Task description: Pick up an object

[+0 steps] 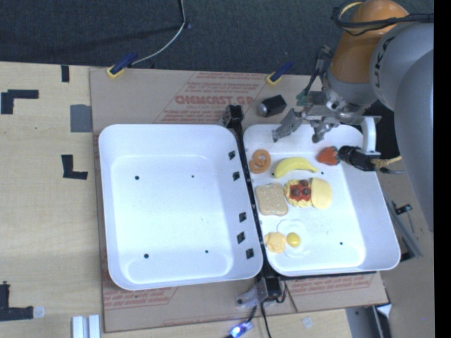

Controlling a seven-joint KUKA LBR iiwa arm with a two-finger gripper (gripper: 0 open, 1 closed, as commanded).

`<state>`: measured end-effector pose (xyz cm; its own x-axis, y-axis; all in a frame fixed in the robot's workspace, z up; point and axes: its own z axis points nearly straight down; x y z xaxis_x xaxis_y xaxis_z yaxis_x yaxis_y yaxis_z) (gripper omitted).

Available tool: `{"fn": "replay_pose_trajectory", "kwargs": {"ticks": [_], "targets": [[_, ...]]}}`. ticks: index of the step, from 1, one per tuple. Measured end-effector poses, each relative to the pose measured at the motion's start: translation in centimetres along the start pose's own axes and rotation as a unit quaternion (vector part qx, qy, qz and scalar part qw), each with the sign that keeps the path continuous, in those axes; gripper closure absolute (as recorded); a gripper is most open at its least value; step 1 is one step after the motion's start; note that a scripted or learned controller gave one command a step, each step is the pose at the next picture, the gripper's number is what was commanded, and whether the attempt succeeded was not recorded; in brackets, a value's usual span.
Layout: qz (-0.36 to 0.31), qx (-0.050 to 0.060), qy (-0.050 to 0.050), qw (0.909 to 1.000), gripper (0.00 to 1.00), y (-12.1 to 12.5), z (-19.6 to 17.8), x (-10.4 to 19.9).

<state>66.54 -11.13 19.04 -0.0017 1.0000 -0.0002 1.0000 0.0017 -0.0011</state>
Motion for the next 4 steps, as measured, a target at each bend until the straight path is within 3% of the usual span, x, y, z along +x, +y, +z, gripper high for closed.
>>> {"fn": "replay_pose_trajectory", "kwargs": {"ticks": [1,2,3,4], "targets": [[0.004,0.001,0.001,1.0000,0.00,-7.1,11.0,-3.2],[-0.003,-0.002,0.000,1.0000,0.00,-1.8,10.6,1.9],[-0.001,0.000,0.000,1.0000,1.00,-2.0,9.6,1.7],[0.002,0.001,0.000,1.0000,1.00,-9.9,10.6,0.6]]}}
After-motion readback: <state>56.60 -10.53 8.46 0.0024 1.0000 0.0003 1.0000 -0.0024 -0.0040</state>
